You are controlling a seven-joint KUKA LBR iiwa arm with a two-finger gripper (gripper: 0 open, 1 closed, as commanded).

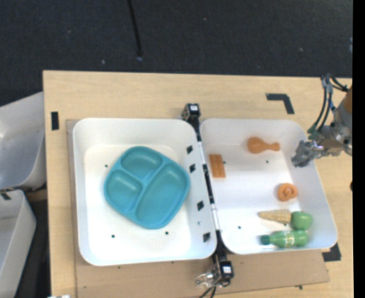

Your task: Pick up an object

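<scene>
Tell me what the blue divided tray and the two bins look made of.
Blue divided tray: likely moulded plastic, matte, with even colour and soft rounded compartment edges. Left bin and right bin: probably thin white plastic, smooth with a slight sheen and rounded corners; the material can't be confirmed from this view.

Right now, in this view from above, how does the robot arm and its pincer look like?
At the right edge of the view, the pincer is a small grey metallic piece with dark parts, blurred and small. Behind it sits a bulkier grey wrist block. Thin dark cables loop above the block, and an orange patch is visible higher up. Finer markings are too small to tell.
</scene>
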